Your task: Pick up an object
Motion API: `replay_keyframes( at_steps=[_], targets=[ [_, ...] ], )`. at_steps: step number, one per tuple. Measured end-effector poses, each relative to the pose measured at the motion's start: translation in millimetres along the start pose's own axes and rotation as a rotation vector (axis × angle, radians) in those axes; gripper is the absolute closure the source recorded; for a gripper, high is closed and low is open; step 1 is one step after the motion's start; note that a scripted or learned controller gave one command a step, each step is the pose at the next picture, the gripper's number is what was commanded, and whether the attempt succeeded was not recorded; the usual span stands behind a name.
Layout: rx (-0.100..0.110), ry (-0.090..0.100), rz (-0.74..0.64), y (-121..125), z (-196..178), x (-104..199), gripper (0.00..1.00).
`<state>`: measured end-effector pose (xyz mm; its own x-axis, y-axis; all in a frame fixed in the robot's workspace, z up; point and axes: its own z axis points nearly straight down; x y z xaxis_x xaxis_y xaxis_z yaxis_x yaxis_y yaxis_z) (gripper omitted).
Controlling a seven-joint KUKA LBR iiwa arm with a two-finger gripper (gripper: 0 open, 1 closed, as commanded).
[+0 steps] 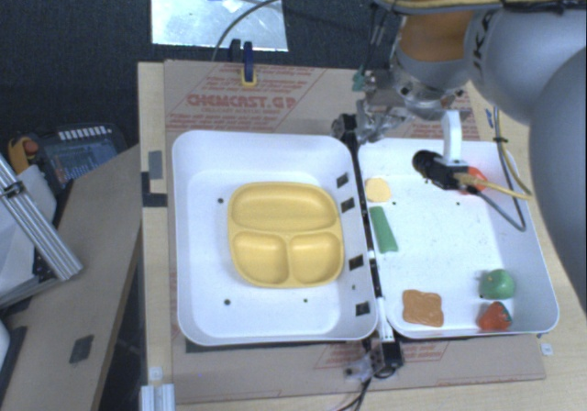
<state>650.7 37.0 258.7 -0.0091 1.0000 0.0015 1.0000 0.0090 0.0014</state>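
Camera view: two glossy white bins (197, 216) rest on printed cardboard (248, 93); a smooth yellow divided tray (284, 233) fills the left one. The gripper (381, 120) hangs at the divider, grip state unclear.

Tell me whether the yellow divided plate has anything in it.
Empty. The yellow divided plate lies flat in the left bin, and all three compartments show bare yellow; the small items lie in the right bin.

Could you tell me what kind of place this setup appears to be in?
Probably a robotics lab bench for pick tests: a robot arm reaches over two white bins, which hold toy food pieces and a yellow divided tray, with loose cables about.
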Motion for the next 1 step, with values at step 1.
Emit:
replay_keyframes(
  at_steps=[1],
  targets=[
    [0.002, 0.000, 0.001, -5.9, 20.3, 41.6, 1.00]
  ],
)
